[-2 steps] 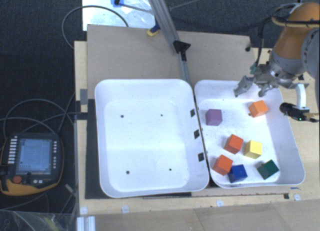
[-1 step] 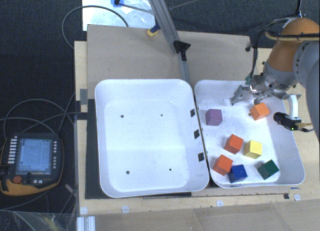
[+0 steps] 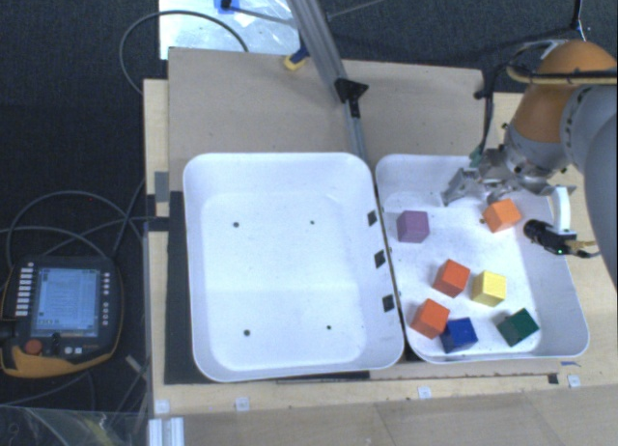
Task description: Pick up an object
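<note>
Lying nearest along the bench's [image 3: 261, 97] front edge, the right bin [image 3: 570, 328] holds a blue cube [image 3: 460, 334], a green cube [image 3: 519, 326], an orange cube [image 3: 431, 318], then a yellow cube [image 3: 489, 288] and a red-orange cube [image 3: 451, 277]. Farther back sit a purple cube [image 3: 413, 226] and another orange cube [image 3: 501, 215], just beside the claw [image 3: 483, 183]; whether the claw is open or closed cannot be told. The left bin [image 3: 280, 261] is white. On dark carpet [image 3: 68, 68] at left lies a teach pendant [image 3: 60, 314]; its screen text is unreadable. Beyond, a grey pole [image 3: 314, 24] slants.
</note>
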Controlling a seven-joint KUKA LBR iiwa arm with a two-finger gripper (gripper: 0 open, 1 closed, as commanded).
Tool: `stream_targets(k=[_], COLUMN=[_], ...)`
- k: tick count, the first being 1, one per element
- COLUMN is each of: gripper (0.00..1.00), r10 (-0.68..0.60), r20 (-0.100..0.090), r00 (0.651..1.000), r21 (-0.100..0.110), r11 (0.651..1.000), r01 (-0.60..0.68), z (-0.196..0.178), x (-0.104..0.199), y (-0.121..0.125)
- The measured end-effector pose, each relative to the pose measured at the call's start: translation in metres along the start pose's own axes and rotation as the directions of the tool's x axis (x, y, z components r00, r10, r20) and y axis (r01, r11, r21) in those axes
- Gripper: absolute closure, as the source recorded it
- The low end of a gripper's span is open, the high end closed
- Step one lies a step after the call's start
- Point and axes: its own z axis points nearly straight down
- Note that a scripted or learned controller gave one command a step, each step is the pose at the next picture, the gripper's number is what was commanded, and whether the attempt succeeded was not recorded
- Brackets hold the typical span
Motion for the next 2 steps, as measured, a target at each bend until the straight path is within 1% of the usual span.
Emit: stream_targets(k=[1,2], gripper=[1.0,1.0], r10=[-0.003,-0.001], r20=[0.002,0.001], r00=[1.0,1.0], r21=[-0.004,-0.006], r11=[1.0,1.0], r01=[0.003,0.001], z=[-0.013,-0.06], x=[0.0,-0.001], y=[0.001,0.011])
